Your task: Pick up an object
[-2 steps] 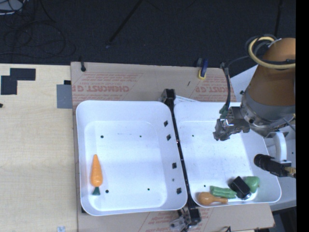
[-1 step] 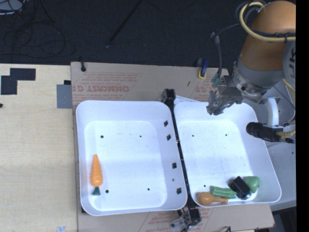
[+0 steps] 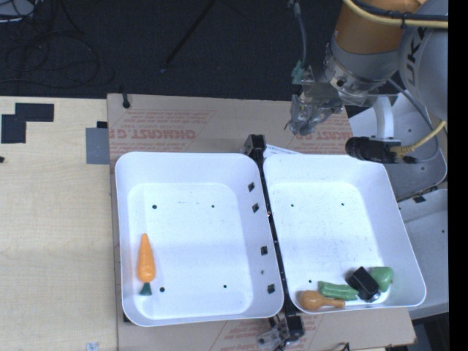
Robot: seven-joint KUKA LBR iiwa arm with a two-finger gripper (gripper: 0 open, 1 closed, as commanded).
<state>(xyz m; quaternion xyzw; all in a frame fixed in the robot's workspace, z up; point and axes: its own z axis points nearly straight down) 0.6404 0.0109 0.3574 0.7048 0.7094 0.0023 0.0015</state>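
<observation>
Grey-armed gripper [image 3: 303,126], finger state indiscernible, is hovering beyond the right bin's [image 3: 333,168] far edge, awaiting descent toward the black block [image 3: 363,281] lying in its near right corner.

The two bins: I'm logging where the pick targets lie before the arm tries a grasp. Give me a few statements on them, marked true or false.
1. The orange carrot lies in the left bin. True.
2. The black block lies in the left bin. False: it is in the right bin, near its front corner.
3. The gripper is down inside the right bin. False: it is behind the bins, over the cardboard.
4. A green piece lies beside the black block. True.
</observation>
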